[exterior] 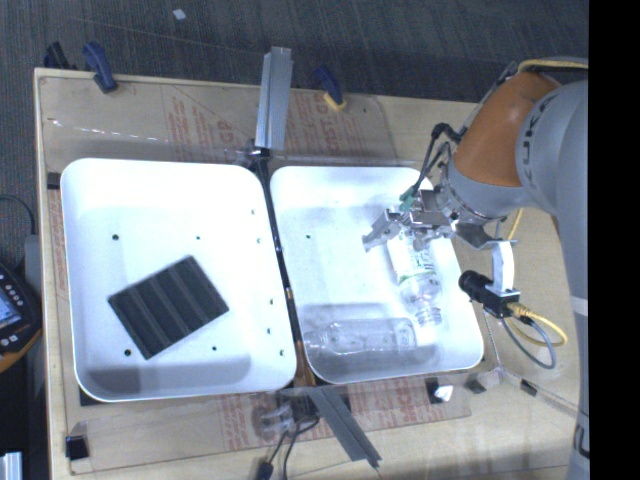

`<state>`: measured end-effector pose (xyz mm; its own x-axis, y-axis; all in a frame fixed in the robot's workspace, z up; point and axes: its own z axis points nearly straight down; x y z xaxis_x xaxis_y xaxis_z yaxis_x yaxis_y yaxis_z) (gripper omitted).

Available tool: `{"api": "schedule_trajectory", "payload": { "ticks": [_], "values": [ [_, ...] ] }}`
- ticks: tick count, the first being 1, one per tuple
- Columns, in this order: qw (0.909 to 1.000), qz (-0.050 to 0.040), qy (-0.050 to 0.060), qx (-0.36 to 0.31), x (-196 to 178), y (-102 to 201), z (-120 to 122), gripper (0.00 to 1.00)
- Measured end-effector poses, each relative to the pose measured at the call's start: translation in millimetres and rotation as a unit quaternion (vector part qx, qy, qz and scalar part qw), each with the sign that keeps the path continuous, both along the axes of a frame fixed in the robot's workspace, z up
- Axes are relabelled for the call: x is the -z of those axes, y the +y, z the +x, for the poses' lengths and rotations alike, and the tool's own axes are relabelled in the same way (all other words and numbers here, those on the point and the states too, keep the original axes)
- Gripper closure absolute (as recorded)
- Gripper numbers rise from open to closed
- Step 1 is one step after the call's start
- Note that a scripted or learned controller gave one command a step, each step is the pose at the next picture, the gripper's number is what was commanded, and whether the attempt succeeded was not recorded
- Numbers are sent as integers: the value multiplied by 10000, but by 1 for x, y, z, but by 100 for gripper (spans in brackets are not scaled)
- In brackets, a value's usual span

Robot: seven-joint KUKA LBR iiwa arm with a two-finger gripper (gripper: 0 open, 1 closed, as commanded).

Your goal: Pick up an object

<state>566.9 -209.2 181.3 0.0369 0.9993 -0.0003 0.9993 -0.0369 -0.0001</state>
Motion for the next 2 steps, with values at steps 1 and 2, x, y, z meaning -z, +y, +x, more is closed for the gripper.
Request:
{"api": "schedule_trajectory", "payload": {
  "ticks": [1,2],
  "values": [
    [9968,9,21,801,24,15,-15,0],
    [9982,5,10,599,-19,6,-4,0]
  ]
}}
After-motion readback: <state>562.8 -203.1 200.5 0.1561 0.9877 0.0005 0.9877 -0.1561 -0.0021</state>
